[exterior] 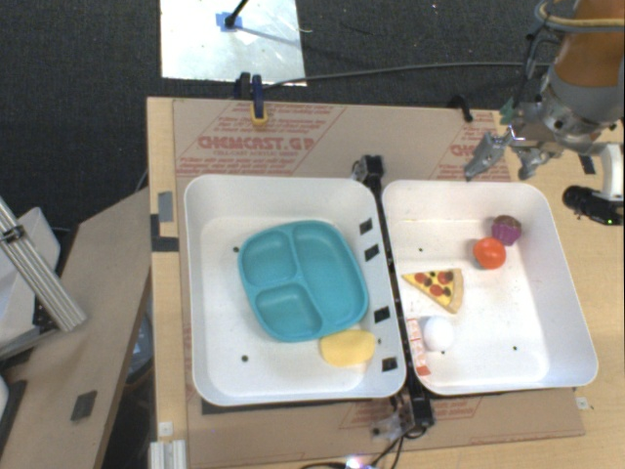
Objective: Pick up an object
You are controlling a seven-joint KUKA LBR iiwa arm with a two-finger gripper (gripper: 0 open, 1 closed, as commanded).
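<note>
Hovering above the far rim of the right bin (562,291), the hand (504,159) hangs from the grey wrist with its two fingers (480,162) spread apart and nothing between them. The arm (586,42) enters from the upper right corner, its orange band partly cut off by the picture's edge. Below and toward the near side of the hand, well apart from it, lie the loose pieces in the right bin: a purple object (506,229), perhaps a toy cupcake though it is too small to be sure, touching or just beside an orange ball (489,253); a pizza slice (437,287) nearer the middle of the bin; and a white egg-shaped thing (437,334) close to the divider, hard to separate from the white floor beneath it. A small red-and-white strip (416,351) lies against the bin's left wall, its printing unreadable. The left bin (210,291) holds a teal divided plate (302,278) lying flat and turned at an angle, with a pale yellow lump (348,348) touching its near edge. Both bins rest on a brown cardboard sheet (293,135) laid over the surface, with a blue clamp (257,98) at its far edge.
</note>
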